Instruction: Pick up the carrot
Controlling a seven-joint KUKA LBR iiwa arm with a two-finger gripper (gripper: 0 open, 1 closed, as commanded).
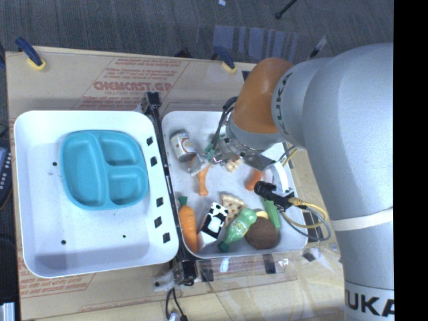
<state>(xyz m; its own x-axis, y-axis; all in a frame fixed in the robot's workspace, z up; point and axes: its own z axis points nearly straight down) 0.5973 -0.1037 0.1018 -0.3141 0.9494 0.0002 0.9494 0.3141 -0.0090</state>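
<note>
Overhead, the single slanted camera is looking down on a brown cardboard-covered desk [100, 79] carrying two shallow white plastic bins side by side. The left white bin [33, 199] is holding a turquoise plastic tray with three compartments [105, 168], lying flat in its upper half. The right white bin [175, 120] is crowded with small things.

The bulky grey arm with an orange band above its wrist [321, 112] is reaching in from the right and hanging over the upper middle of the right bin. Its claw [217, 154] is pointing down toward the bin floor; whether it is released or clenched I cannot tell, since the metal parts are blurring together there.

The orange carrot with a green top end [188, 227] is lying in the lower left corner of the right bin, lengthwise along the left wall and well apart from the claw. Just right of it a black-and-white patterned block [215, 219] is sitting beside a green plastic bottle-shaped toy [239, 227] and a brown rounded lump [262, 233]. Higher up, a small silvery can [180, 143] is lying near the claw, with a thin orange strip [202, 179] just below it.
</note>
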